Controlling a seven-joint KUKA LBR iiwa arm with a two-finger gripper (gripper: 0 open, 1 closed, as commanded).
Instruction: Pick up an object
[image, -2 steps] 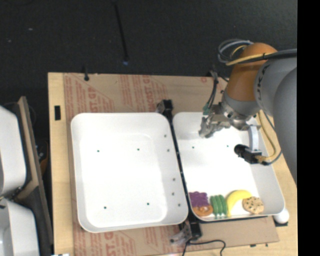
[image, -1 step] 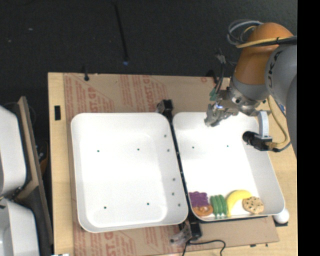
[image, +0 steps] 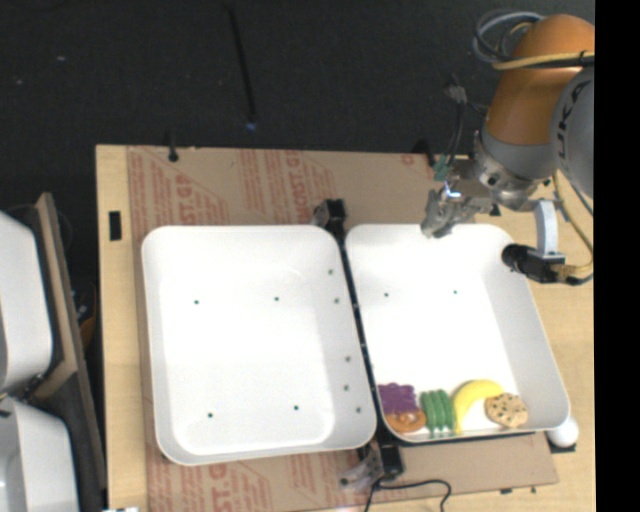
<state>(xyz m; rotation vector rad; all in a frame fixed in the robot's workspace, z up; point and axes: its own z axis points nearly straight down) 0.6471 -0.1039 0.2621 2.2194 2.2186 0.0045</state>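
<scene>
Right shallow white plastic bin (image: 520, 330): holds five small items, all crowded along its near wall towards the near right corner. From left to right: a purple bunch-of-grapes toy (image: 398, 398); just below and touching it, a flat round orange-brown disc (image: 405, 422); a green ridged pod-shaped piece (image: 437, 412), its long axis running from the far side to the near side of the bin; a yellow curved banana-shaped piece (image: 477, 394), arched, its ends pointing down towards the near wall; a tan round cookie with dark chips (image: 506, 409), lying partly against the banana. The items touch or almost touch one another in a row.

Left shallow white plastic bin (image: 170, 300): bare white floor with a few small dark dots.

Grey arm with orange band, two-finger gripper (image: 438, 222): reaches in from the right; gripper hangs over the far rim of the right bin, well apart from the row of items. Whether its claw is wide or narrow cannot be told at this size; nothing is seen between the fingers.

Surface: both bins sit side by side on a sheet of brown cardboard with red print (image: 250, 185), on a light wooden bench (image: 115, 330). A black clip (image: 330, 213) sits at the far end of the seam between the bins. Dark floor lies beyond.
</scene>
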